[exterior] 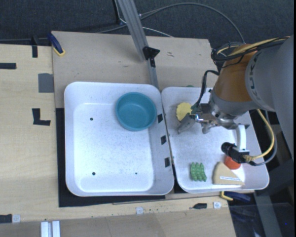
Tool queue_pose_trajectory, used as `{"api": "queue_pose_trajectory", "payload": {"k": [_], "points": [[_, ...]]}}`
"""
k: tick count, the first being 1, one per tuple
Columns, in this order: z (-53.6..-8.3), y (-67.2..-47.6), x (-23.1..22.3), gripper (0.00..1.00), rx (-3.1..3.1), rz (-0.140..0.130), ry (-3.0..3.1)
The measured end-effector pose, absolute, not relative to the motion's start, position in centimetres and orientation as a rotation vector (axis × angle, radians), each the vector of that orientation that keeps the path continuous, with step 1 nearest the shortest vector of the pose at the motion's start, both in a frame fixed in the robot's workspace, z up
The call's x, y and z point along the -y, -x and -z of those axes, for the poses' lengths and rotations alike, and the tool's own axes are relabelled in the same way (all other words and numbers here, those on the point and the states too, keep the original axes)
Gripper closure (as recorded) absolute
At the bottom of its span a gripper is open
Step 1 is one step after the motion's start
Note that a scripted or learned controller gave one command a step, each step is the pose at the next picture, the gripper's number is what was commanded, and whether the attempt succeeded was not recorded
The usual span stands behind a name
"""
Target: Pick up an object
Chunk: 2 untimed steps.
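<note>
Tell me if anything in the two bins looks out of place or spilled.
Nothing stands out. The blue bowl sits upright in the left bin; the yellow object, green piece and wedge lie loose in the right bin.

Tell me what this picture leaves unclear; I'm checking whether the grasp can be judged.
- Tool, camera view: too small and dark to tell how it is set, or whether it grips the yellow object.
- Yellow object: partly hidden by the tool, shape unclear.
- Red object: a black part of the arm covers its top.
- Right bin: the arm hides its far corner.
</note>
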<state>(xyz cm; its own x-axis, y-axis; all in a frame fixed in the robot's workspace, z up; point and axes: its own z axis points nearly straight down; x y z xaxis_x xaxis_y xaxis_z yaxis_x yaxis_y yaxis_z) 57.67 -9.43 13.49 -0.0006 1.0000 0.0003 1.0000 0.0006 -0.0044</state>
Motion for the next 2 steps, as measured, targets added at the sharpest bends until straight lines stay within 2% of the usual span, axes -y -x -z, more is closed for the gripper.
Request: {"api": "queue_pose_trajectory", "payload": {"k": [1, 2], "points": [[-8.8, -57.7, 9.4, 0.00, 2.222, -0.001, 2.220], [-10.1, -57.8, 9.5, 1.00, 2.224, 0.002, 2.223]]}}
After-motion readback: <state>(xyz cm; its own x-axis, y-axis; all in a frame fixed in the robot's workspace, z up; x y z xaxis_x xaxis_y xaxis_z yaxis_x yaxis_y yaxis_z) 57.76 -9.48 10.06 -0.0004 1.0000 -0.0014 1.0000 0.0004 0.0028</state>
